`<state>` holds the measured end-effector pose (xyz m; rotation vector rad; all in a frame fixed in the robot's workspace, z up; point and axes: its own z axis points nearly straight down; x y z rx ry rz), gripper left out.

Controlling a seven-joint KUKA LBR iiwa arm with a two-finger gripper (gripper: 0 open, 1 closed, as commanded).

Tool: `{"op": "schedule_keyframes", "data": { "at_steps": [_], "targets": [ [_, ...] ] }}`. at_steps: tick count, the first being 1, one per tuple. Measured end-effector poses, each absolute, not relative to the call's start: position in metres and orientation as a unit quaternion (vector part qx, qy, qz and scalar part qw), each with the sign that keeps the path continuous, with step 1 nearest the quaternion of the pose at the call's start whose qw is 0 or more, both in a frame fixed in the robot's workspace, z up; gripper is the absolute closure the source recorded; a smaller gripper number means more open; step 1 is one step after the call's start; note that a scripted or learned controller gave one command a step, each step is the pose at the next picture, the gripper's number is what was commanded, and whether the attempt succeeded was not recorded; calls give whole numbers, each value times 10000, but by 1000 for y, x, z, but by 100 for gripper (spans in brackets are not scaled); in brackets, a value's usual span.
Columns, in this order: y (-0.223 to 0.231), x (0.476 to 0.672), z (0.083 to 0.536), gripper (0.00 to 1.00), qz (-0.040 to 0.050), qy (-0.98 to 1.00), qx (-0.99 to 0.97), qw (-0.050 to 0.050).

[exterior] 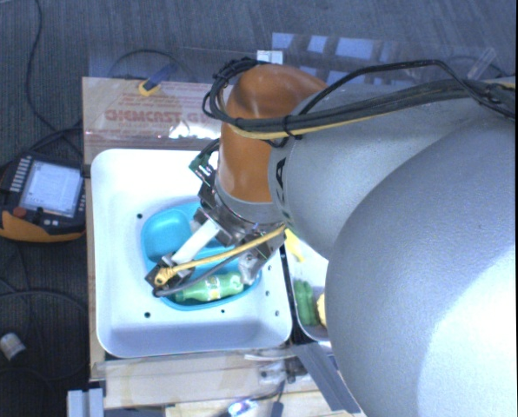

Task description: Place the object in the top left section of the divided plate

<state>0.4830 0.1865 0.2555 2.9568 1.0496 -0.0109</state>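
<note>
**Claw hanging low over blue plate, green object lying short of its section**

I am hanging my claw [242,263] low over the blue divided plate [166,229] in the left bin [120,233]. My arm [259,137] is reaching in from the right and covering much of the dish. The green object [209,289] is lying along the plate's near edge, just below my claw, while the top left section is showing bare. My own wrist is hiding the claw's working end (so I cannot tell whether it is apart or together, or touching the object at all).

The risks, as I am judging them:
- **A poor grip:** I may be closing on air, or catching just one end of the object, which would then be tipping out on the lift.
- **A shifted plate:** I may be nudging the plate, if it is sitting loose in the bin.
- **A blind release:** letting go with my wrist blocking the view may be dropping the object across a divider rather than inside the section.
</note>
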Motion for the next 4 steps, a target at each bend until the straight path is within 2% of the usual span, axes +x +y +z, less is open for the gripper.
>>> {"op": "schedule_keyframes", "data": {
  "at_steps": [3,4],
  "targets": [
    [187,483,255,0,-34,3344,9424,20],
    [188,499,159,0,-46,4179,9085,-7]
  ]
}}
